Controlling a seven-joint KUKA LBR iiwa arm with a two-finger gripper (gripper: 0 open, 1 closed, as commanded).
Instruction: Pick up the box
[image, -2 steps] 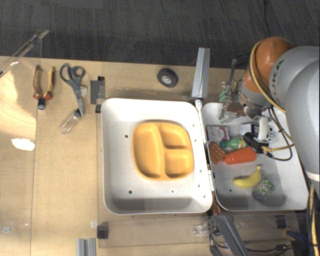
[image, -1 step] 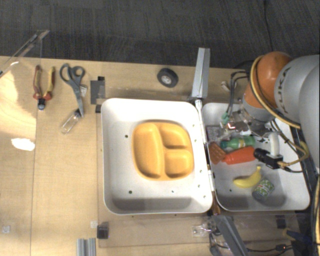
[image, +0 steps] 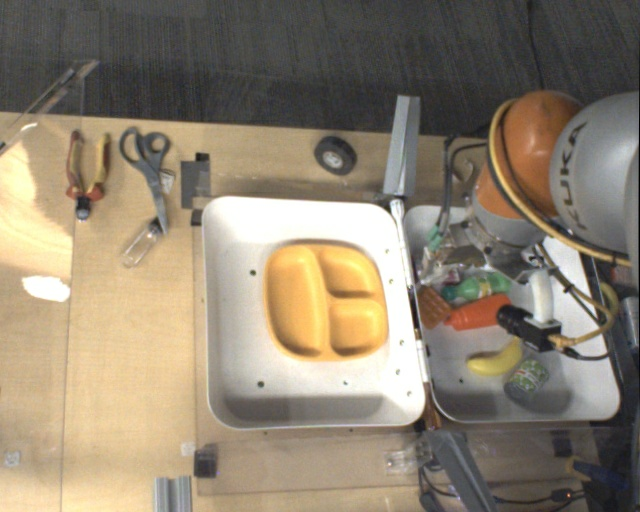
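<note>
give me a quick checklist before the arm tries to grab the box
1. Box located: cannot tell; a brown item at the right bin's left edge may be it.
2. Arm over the right bin: ok.
3. Gripper state: cannot tell.
4. Clear space around target: not ok; green item, orange carrot and banana crowd it.
5. Yellow tray in left bin, out of the way: ok.

Grey arm (KUKA lettering), orange band, yellow cables.
</note>
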